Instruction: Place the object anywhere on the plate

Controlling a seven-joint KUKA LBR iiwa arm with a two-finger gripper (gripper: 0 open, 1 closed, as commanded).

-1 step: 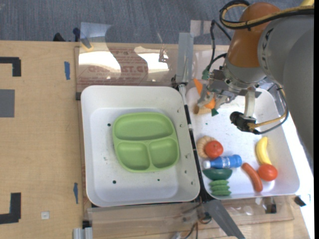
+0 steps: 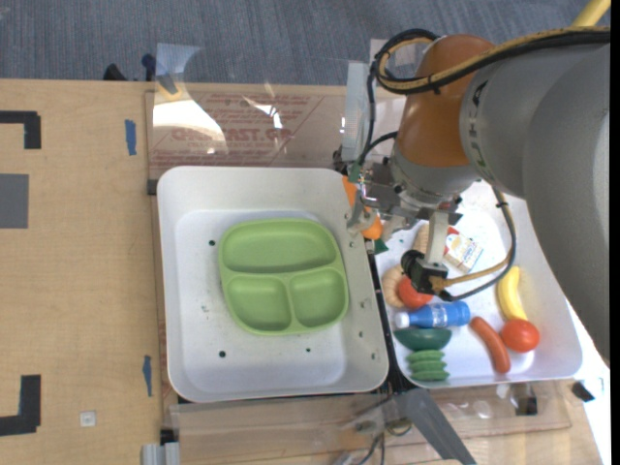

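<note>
Arm: the grey arm [image 2: 542, 114] with its orange band [image 2: 441, 100] is reaching in from the right and is hanging over the seam between the two bins, at their far end.
Gripper: the gripper [image 2: 366, 216] is sitting low over the near-left corner of the right bin, just beside the left bin's right wall.
Fingers: whether they are apart or together is not something I can tell (the wrist body is covering most of them); a small orange thing [image 2: 370, 227] is showing right at the tip, but it is unclear whether it is being held.
Plate: the green plate [image 2: 283, 275], with three compartments, is lying flat in the middle of the left bin [image 2: 184, 356]; nothing is resting on it.
Right bin: the right bin [image 2: 557, 352] is holding the loose objects, all of them lying apart from the plate.
Objects near the gripper: a red round piece [image 2: 415, 294] and a pale round piece [image 2: 392, 284] are lying just below the gripper, partly under a black cable [image 2: 418, 267].
Objects nearer the camera: a blue bottle [image 2: 444, 314] is lying on its side, with a dark green bowl-shaped piece [image 2: 422, 337] and a ridged green piece [image 2: 426, 363] below it.
Objects on the right: a yellow banana [image 2: 511, 294], a red tomato [image 2: 521, 334] and an orange-red sausage [image 2: 490, 343] are lying close together.
Packet: a small white packet [image 2: 463, 251] is lying behind them.
</note>
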